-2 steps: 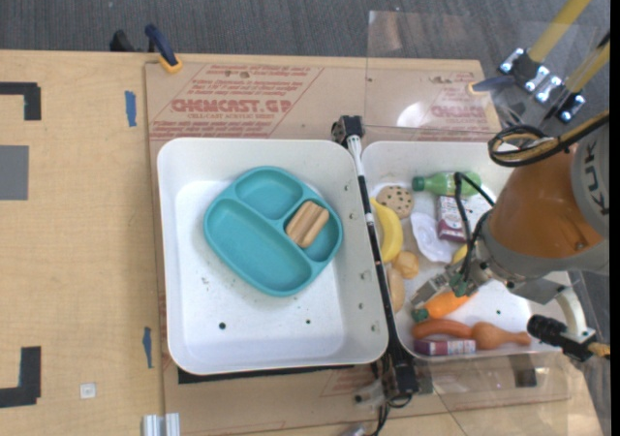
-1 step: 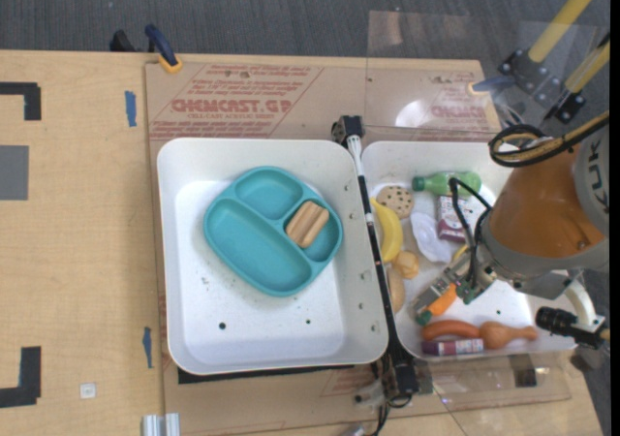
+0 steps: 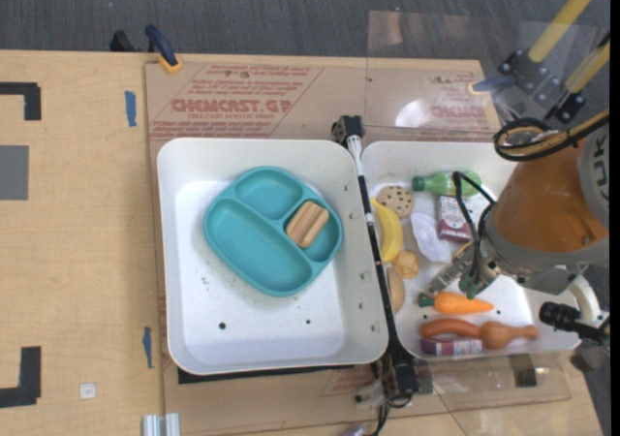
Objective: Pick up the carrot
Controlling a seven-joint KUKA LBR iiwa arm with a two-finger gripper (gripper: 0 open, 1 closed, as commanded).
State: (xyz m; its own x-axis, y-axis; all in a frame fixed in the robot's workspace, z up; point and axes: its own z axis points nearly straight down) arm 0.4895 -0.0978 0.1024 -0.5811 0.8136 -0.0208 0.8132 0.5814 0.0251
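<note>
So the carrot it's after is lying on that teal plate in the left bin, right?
Not quite. The carrot lies in the right bin, just below the gripper. The camera view shows the teal plate in the left bin holding a small bread roll.

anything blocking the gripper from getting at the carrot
Nothing visible does. The gripper hangs just above the carrot in the right bin, with no item between them. A sausage lies close beside the carrot, toward the near edge, and could crowd the fingers.

end effector (image 3: 472,279) just above carrot (image 3: 462,304)
</note>
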